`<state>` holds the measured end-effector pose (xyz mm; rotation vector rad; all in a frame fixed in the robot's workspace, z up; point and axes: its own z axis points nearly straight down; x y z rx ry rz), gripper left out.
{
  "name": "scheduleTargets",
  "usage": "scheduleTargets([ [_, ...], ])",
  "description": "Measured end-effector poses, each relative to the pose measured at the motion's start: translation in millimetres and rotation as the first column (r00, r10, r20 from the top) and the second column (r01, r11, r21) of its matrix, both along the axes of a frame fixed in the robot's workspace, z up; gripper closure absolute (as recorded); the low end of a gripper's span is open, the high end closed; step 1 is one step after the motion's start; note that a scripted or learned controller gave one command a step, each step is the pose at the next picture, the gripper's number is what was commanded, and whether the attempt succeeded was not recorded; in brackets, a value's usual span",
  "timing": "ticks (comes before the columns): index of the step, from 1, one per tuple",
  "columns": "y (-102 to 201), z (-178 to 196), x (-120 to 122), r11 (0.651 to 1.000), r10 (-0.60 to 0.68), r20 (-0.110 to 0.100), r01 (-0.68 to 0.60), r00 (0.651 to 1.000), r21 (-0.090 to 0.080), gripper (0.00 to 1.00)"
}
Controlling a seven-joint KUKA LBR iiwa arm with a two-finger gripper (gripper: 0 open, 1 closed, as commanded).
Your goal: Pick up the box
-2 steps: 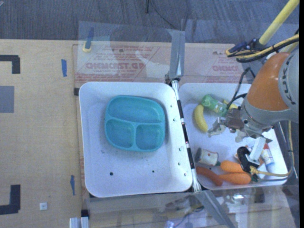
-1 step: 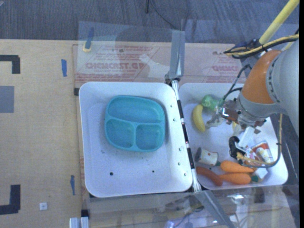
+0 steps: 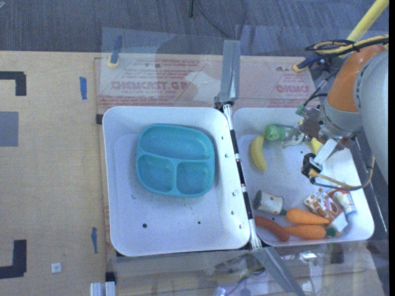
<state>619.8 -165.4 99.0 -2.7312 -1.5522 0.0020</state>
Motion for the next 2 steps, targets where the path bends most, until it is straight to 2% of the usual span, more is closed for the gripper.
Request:
scheduleTargets([
  [1,71,91,4,0.999,-0.045,0.000,0.045,0.999,0.000,0.00],
  [2,29,50,-48,0.996,-0.087,-0.003,0.087,0.996,0.001,0.00],
])
